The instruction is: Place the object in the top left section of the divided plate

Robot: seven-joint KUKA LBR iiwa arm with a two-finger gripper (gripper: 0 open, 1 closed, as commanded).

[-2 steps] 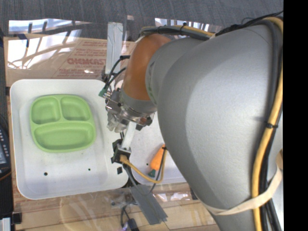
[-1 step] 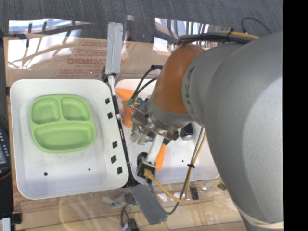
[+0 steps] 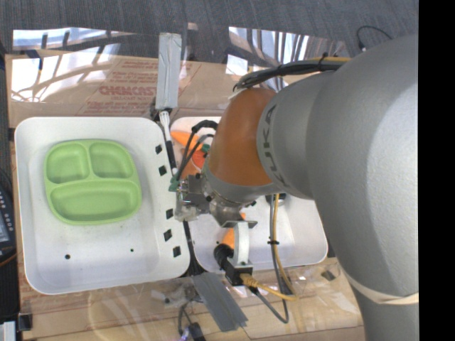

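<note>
Large grey arm with orange band (image 3: 313, 133) covers most of right shallow white bin (image 3: 306, 244); bin contents mostly hidden. Small orange objects (image 3: 186, 139) peek past arm, shapes unreadable. Gripper fingers hidden beneath wrist. Arm body cut off by lower edge.

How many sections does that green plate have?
3. The green plate in the left bin has two small sections side by side at the top and one wide section below them.
</note>
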